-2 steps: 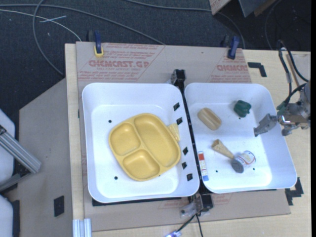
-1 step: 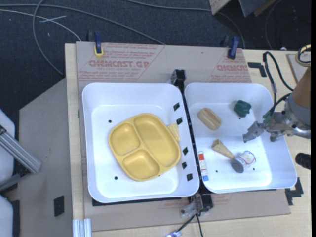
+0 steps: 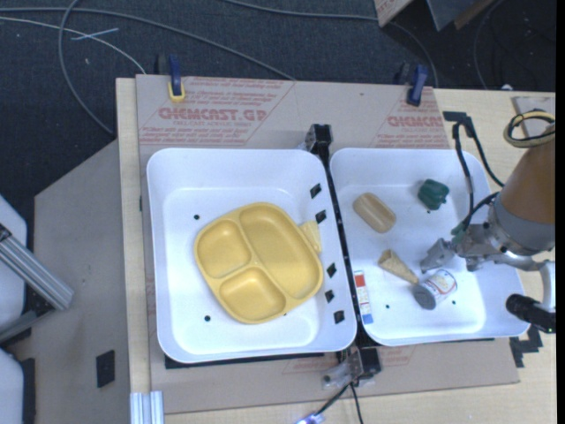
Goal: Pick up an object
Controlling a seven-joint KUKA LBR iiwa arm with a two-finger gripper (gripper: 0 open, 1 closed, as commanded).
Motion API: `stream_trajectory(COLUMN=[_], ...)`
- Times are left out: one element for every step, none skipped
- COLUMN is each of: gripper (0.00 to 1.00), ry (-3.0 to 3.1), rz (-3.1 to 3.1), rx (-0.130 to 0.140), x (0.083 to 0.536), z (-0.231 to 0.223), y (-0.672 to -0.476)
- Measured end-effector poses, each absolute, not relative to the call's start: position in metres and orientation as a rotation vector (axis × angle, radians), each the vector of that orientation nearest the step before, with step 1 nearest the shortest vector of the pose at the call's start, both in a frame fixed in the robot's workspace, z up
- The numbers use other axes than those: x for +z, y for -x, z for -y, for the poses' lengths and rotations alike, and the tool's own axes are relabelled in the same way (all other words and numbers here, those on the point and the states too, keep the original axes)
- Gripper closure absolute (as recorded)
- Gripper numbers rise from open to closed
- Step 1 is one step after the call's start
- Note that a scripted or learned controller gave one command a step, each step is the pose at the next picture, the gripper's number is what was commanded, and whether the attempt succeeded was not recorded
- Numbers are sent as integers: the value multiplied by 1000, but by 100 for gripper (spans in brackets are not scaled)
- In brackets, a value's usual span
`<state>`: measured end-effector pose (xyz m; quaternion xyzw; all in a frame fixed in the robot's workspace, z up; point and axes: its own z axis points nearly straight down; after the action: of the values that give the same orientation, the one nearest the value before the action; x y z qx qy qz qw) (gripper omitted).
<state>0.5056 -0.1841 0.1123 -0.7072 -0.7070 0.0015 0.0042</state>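
Two shallow white bins are seen side by side on the table (image 3: 132,263). The left bin (image 3: 168,237) is occupied by a yellow divided tray (image 3: 258,261) lying flat near its middle. In the right bin (image 3: 388,323) several small things are scattered: a tan bread-like roll (image 3: 374,212) toward the far left, a dark green object (image 3: 433,193) toward the far side, a cone-shaped piece (image 3: 397,267) near the middle, a small white packet with red print (image 3: 361,292) against the left wall, and a white object with red markings (image 3: 439,282) toward the near right. The arm (image 3: 530,193) is reached in from the right, and the tool (image 3: 431,276) is lowered into the right bin, just above or beside the white object with red markings. One grey finger is seen on the far side of that object and another on its near side, so the tool is judged to be spread apart rather than closed, with nothing yet clamped; whether contact is made cannot be told. The step in hand is judged to be the approach and descent over a chosen object. For the next move, the fingers would need to be settled on either side of the white object and closed firmly before any lift is attempted; the cone-shaped piece lies just beside it and could be nudged.
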Motion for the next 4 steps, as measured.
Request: stream_trajectory(gripper=[100, 100, 100, 100], ry=[2222, 2224, 2223, 2223], rz=[2221, 2225, 2227, 2226], rx=[-2, -4, -5, -4], x=[127, 172, 221, 255], z=[185, 181, 172, 173], y=[-508, -504, -503, -504])
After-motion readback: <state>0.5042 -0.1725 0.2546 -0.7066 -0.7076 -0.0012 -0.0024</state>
